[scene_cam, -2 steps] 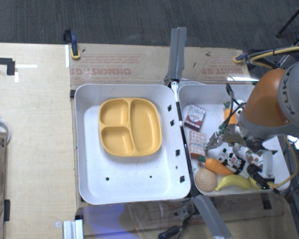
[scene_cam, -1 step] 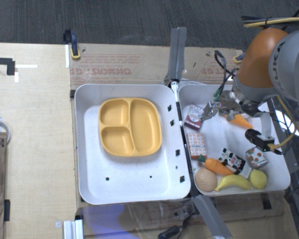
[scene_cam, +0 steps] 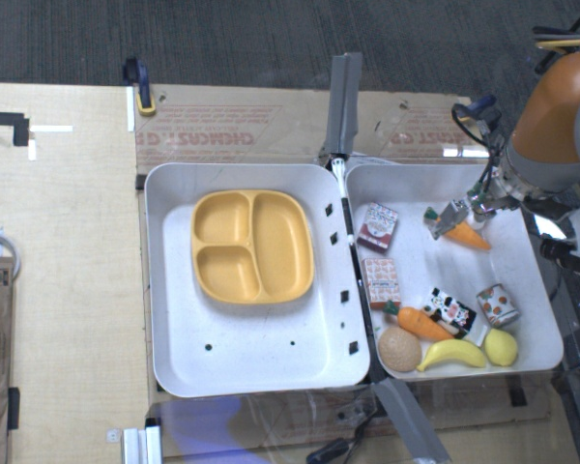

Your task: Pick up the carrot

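An orange carrot (scene_cam: 471, 238) with a green top lies in the upper right of the right bin (scene_cam: 546, 303). My gripper (scene_cam: 456, 217) is down on it, near its green end, with the fingers closed across the carrot. The orange tip pokes out to the lower right of the fingers. A second carrot (scene_cam: 421, 324) with a green stub rests lower in the same bin, among other toys and apart from the gripper.
The right bin also holds two small snack boxes (scene_cam: 378, 227), a black-and-white pack (scene_cam: 450, 310), a patterned can (scene_cam: 498, 304), a banana (scene_cam: 451, 356), a lemon (scene_cam: 502, 347) and a round brown piece (scene_cam: 399, 349). The left bin (scene_cam: 169, 288) holds a yellow divided plate (scene_cam: 253, 246).
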Controlling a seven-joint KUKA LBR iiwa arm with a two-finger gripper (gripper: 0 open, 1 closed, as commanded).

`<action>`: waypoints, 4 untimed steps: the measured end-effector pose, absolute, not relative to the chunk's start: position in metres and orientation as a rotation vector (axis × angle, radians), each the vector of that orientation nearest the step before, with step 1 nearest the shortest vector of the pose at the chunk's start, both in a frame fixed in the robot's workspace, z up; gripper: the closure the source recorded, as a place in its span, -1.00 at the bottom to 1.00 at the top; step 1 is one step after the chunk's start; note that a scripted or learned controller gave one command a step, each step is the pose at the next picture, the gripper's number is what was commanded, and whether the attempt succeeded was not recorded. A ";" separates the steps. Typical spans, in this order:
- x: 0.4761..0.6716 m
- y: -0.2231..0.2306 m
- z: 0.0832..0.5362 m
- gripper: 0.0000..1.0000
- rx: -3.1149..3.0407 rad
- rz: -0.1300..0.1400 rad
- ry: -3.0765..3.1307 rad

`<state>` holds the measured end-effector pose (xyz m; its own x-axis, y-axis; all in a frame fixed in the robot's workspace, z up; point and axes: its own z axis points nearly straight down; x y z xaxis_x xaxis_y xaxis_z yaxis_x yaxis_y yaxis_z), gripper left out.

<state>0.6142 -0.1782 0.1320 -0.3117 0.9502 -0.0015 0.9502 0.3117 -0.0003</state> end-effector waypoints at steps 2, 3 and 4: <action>0.600 -0.220 0.092 -1.00 1.641 0.003 2.681; 0.587 -0.205 0.092 -1.00 1.482 0.001 2.768; 0.588 -0.206 0.102 1.00 1.486 0.002 2.763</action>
